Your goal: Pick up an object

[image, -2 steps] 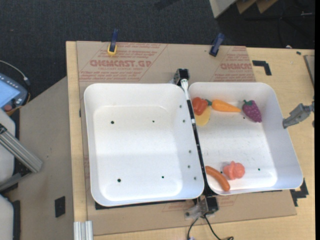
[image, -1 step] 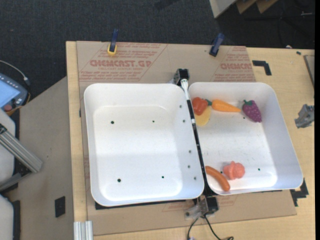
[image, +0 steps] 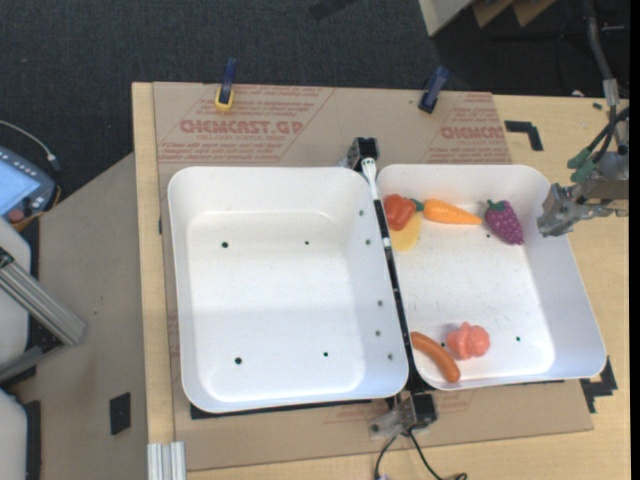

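Note:
The right bin (image: 560,298) holds several toy foods. Along its far side lie a red pepper (image: 399,209), a yellow piece (image: 406,235) just below it, an orange carrot (image: 452,212) and a purple bunch of grapes (image: 505,222). Near its front edge sit a pink piece (image: 468,341) and an orange sausage (image: 436,356). My gripper (image: 556,214) hangs over the bin's far right rim, a short way right of the grapes and apart from them. Nothing shows held in it.
The left bin (image: 190,268) stands beside the right one, joined by a black divider strip (image: 386,268). Both rest on a cardboard sheet (image: 300,118) held by a yellow clamp (image: 226,92) and a blue clamp (image: 434,88). Cables (image: 600,153) hang at the right.

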You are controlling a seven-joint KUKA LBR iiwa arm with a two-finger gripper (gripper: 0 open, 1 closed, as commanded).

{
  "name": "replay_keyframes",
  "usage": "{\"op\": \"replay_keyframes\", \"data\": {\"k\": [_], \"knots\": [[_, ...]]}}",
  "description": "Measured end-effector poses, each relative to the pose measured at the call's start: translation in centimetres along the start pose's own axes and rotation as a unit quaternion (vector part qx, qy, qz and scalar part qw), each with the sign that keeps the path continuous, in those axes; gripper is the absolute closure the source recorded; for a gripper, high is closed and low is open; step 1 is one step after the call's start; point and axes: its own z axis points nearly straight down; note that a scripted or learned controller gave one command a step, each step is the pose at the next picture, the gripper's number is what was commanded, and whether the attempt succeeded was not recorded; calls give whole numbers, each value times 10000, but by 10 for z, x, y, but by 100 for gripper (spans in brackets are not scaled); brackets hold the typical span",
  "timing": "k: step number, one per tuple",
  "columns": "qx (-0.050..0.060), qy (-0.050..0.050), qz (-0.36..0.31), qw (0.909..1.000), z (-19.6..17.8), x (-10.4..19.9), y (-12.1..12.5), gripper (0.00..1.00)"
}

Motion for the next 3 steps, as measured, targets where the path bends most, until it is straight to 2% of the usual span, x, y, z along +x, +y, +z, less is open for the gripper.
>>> {"op": "replay_keyframes", "data": {"k": [1, 2, 3], "knots": [[-4, 1, 12, 10000, -57, 65, -5, 100], [73, 1, 35, 10000, -11, 103, -7, 100], [-5, 9, 19, 10000, -81, 165, -5, 100]]}}
